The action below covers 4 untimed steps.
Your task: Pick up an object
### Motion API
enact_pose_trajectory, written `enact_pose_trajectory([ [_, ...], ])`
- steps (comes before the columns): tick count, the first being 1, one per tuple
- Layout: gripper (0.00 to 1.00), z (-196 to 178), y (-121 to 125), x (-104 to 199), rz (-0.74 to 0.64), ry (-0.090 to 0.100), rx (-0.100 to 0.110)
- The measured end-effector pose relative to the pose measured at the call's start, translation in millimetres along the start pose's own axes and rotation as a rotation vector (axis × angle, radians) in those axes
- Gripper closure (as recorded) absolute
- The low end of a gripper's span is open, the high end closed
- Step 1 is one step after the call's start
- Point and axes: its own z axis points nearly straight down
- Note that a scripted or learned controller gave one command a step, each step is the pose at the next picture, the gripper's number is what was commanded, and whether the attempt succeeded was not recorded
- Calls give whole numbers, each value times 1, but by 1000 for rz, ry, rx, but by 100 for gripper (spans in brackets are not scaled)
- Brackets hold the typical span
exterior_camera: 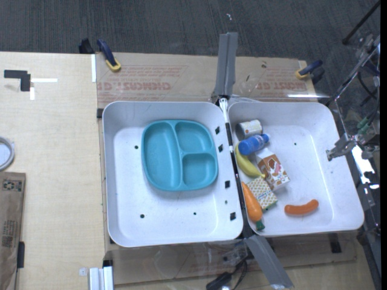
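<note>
White bins, two, side by side on a pale wood tabletop (pixel 48 132), their inner rims touching along the middle.

1. Left bin (pixel 107 162): holds one teal plate (pixel 179 156) with three compartments, lying flat, nearer the bin's right wall.
2. Right bin (pixel 308 125): holds the objects for picking, most of them crowded along its left wall.
 - Can (pixel 250 127), small, on its side, farthest back.
 - Bottle (pixel 253 144), blue, lying just in front of the can.
 - Banana (pixel 244 164), yellow, curved, by the left wall, touching the bottle.
 - Box (pixel 273 171), red and white print, tilted, just right of the banana.
 - Packet (pixel 263 193), pale with a chequered pattern, in front of the box and touching it.
 - Carrot (pixel 253 207), orange with a green end, by the left wall, partly under the packet's edge.
 - Sausage (pixel 301 208), orange-red, lying alone towards the front, apart from the rest.
3. Pincer (pixel 347 148): grey metal parts at the right bin's right rim, thin and blurred; whether open or closed cannot be told. No object lies between them.
4. Cardboard (pixel 163 80), brown with red print, flat behind both bins, held by a clamp (pixel 109 56) at the left and a second clamp (pixel 309 71) at the right.
5. Grey bar (pixel 227 65), running back from the junction of the bins.
6. Tape roll (pixel 3 154), at the left edge, cut off.
7. Brown bag (pixel 11 213), flat, front left.
</note>
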Motion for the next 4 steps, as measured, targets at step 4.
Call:
enact_pose_trajectory([
  [4,0,155,41,75,94,-1,0],
])
